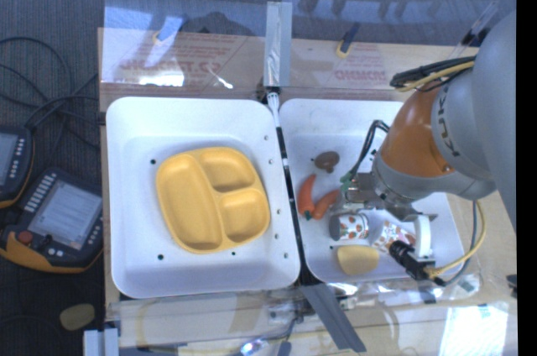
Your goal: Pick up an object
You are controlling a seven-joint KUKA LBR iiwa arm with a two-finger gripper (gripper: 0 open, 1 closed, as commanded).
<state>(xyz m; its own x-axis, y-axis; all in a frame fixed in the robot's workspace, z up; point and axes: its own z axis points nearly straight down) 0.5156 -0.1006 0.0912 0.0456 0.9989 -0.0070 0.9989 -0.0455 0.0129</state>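
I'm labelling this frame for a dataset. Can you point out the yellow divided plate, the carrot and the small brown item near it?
yellow divided plate [211, 199]: camera view, middle ridge.
carrot [307, 193]: camera view, mid-body.
small brown item [326, 160]: camera view, its top.

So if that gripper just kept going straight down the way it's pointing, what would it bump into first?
Most likely the small white cup with red markings, lying just below the gripper in the right bin. The orange carrots lie just to the side. Depth is hard to judge from this view.
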